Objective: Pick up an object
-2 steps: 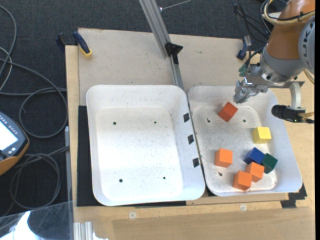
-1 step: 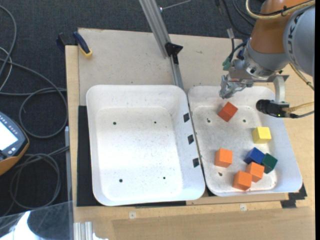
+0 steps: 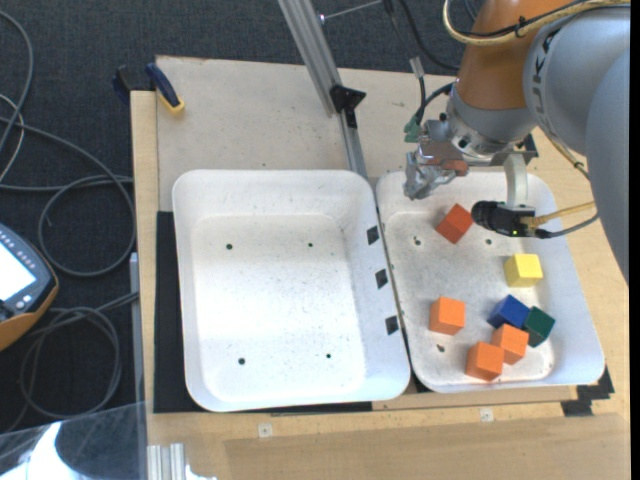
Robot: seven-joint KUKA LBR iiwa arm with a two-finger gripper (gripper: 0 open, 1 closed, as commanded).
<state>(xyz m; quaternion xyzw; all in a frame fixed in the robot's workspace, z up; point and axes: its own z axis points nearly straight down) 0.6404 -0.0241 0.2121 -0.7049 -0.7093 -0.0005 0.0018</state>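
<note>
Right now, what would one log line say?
tool: over right bin's far corner | red cube: beside it, not held | left bin

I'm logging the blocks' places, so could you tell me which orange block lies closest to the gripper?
The reddish-orange block just below the gripper; the other three sit lower in the right bin.

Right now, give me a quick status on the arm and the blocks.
Tool over right bin's far corner, holding nothing visible. Red block nearest, just beside it. Other blocks clustered toward near edge, none in the way.
</note>
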